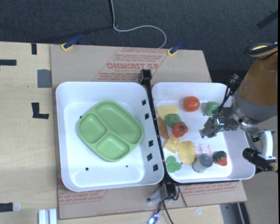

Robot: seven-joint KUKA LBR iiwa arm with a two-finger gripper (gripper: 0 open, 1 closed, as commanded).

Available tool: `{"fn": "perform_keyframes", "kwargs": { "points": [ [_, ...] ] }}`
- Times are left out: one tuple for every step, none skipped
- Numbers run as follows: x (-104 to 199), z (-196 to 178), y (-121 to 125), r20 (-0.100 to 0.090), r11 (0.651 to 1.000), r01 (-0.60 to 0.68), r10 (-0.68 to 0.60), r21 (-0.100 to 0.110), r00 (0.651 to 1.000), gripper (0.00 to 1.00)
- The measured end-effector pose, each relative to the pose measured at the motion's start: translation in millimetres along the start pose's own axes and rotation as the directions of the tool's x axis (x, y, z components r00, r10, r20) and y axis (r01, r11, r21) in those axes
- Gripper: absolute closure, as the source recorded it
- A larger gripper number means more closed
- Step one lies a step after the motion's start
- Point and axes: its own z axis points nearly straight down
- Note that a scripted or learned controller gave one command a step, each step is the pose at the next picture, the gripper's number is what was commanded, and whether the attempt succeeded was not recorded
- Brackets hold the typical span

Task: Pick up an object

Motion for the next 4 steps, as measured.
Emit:
{"fn": "perform_keyframes", "kwargs": {
  "points": [
    [58.7, -2.4, 26.3, -0.001, 1.000, 0.007, -0.007, -0.001, 1.000, 1.00],
    [51.0, 8.1, 13.7, 0.001, 1.000, -0.001, 0.001, 0.003, 1.000, 1.00],
    [44.7, 5.6, 17.9, 0.001, 1.000, -0.001, 0.001, 0.001, 1.000, 1.00],
    [48.6, -7.5, 15.9, 0.001, 1.000, 0.000, 0.000, 0.000, 1.000, 1.00]
  ]
}}
